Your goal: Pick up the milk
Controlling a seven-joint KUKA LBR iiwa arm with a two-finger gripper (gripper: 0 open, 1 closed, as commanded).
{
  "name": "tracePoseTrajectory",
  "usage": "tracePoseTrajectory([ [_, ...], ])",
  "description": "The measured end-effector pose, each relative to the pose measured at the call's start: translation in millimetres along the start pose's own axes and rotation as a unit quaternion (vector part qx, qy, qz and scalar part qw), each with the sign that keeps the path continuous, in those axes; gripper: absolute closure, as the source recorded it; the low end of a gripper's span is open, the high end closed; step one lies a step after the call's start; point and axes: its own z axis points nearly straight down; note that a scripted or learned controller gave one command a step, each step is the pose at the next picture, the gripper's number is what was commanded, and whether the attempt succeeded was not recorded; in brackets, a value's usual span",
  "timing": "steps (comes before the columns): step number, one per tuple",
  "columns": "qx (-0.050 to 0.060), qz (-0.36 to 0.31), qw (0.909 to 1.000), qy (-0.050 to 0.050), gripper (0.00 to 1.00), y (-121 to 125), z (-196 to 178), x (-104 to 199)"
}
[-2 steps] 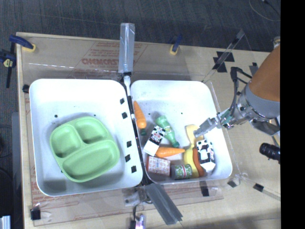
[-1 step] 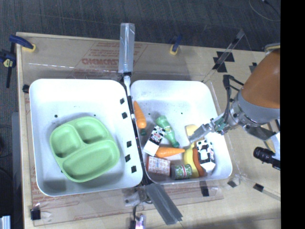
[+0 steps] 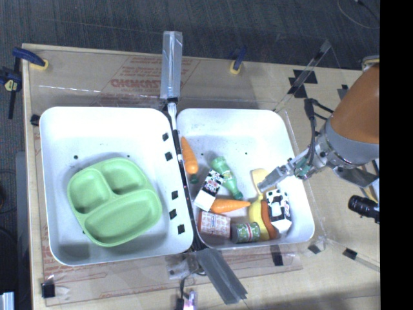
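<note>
Your arm (image 3: 352, 124) leans in from the desk's right edge over the right bin (image 3: 284, 124), its end effector (image 3: 274, 178) low near that bin's right wall; you cannot tell its opening. Just beneath it the milk (image 3: 279, 210), a white carton with black cow patches, lies by the bin's front-right corner, not gripped.

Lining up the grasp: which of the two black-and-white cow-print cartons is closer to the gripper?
The cow-print carton by the right bin's right wall, just below the gripper. The other carton lies farther left, mid-bin, above a carrot.
</note>
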Motion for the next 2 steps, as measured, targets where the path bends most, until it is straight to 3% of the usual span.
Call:
tracePoseTrajectory([
  [2,0.0,-0.035,0.9994,0.0,0.0,3.6,-14.4,-1.5],
])
